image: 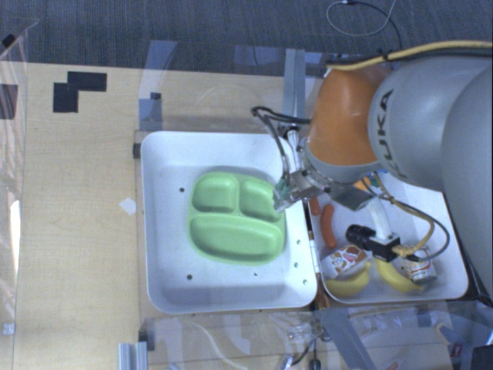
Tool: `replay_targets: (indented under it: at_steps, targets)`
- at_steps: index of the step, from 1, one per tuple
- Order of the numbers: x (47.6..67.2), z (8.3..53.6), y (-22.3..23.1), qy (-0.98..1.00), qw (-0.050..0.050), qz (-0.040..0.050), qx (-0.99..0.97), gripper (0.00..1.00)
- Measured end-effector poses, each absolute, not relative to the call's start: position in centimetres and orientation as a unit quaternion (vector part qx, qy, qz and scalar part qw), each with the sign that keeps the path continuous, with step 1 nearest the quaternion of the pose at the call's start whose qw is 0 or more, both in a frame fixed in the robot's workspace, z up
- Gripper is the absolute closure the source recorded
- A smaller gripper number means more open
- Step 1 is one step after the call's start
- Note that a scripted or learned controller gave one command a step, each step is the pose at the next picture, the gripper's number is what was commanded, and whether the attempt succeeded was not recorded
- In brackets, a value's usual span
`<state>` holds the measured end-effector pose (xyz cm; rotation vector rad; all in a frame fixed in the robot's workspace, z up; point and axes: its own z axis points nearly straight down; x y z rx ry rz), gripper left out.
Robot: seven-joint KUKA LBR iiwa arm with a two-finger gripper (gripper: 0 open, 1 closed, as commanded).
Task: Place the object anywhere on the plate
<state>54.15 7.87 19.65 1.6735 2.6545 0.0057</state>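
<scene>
Two white bins, left bin (166, 284) and right bin (454, 280), side by side on a pale wooden bench (69, 230). Black tape marks (77, 89) lie near the bench's far left corner; a thin cable (362, 12) loops across the dark floor (192, 10) beyond.

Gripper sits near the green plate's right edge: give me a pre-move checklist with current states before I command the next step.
1. Plate position: ok. The green plate lies flat in the left bin, with three compartments.
2. Plate surface free: ok. Nothing lies in its compartments.
3. Gripper location: ok. The gripper is at the plate's right rim, near the upper right compartment.
4. Object in gripper: cannot tell. The wrist hides its tip.
5. Other items: ok. The bananas, the red sausage and a small can lie in the right bin.
6. Cable clearance: cannot tell. The black cable loops beside the wrist.
</scene>
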Motion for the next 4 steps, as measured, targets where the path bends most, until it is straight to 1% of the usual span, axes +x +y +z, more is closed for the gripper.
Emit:
replay_targets:
  at_steps: [1, 2, 3, 4]
  targets:
    - [54.1, 19.6, 7.8, 0.846, 0.002, 0.0017, 0.533, 0.0]
    - [54.3, 20.8, 7.9, 0.847, 0.004, 0.0038, 0.532, 1.0]
    - [54.3, 20.8, 7.9, 0.847, 0.004, 0.0037, 0.532, 0.0]
    - [48.8, 12.8, 14.1, 0.811, 0.002, 0.0033, 0.585, 0.0]
